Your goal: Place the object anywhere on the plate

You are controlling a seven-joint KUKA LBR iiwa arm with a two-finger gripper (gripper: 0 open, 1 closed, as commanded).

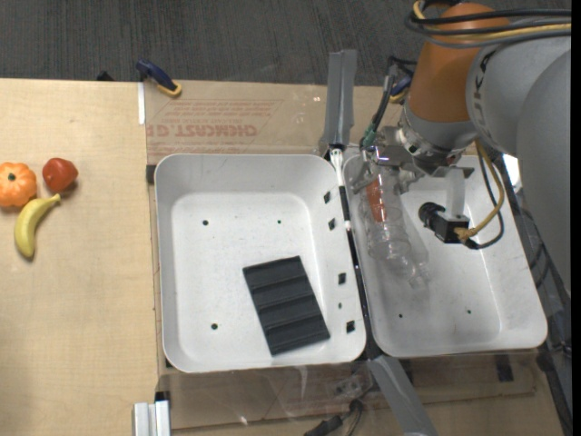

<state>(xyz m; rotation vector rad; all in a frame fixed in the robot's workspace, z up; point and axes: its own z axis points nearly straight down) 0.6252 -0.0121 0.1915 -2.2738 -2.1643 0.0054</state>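
The gripper [386, 166], its closure unreadable, hovers at the clear bottle's [392, 230] upper end, above the right bin [508, 334].

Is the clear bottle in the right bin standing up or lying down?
Lying down. The bottle stretches lengthwise across the floor of the right bin, just below the tool; whether the tool grips it, cannot tell.

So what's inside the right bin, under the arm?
A clear plastic bottle lies in the right bin, below the gripper. The arm covers the bin's far end.
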